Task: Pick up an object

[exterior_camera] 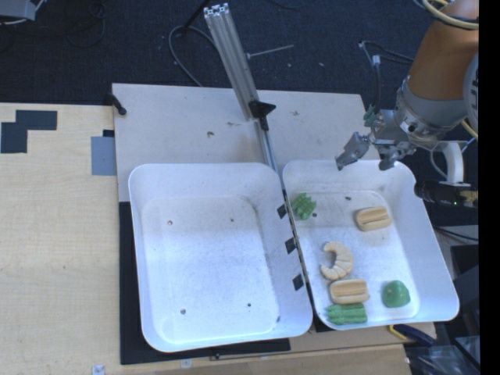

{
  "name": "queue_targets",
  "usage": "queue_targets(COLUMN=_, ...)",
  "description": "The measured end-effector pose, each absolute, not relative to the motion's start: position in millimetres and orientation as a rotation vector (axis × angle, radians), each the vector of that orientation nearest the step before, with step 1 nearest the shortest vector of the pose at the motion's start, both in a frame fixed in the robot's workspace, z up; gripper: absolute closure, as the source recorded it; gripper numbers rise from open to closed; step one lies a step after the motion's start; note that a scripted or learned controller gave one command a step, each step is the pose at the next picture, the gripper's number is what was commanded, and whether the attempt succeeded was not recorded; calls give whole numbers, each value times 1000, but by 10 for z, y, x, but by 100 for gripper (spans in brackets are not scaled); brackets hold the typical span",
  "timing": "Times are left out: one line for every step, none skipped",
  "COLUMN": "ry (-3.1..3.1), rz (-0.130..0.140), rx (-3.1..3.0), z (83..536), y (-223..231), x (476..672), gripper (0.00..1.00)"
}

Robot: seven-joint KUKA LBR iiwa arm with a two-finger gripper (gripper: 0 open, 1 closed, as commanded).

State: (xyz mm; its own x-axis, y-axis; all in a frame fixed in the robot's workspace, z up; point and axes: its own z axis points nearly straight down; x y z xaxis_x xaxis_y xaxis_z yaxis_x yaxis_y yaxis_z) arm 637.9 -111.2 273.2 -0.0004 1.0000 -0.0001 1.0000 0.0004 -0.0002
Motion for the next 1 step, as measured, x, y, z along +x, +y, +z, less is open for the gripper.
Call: queue_targets(ry=-2169, rz=7, rx=-2266, z=2021, y=-1195, x=6703, gripper=0)
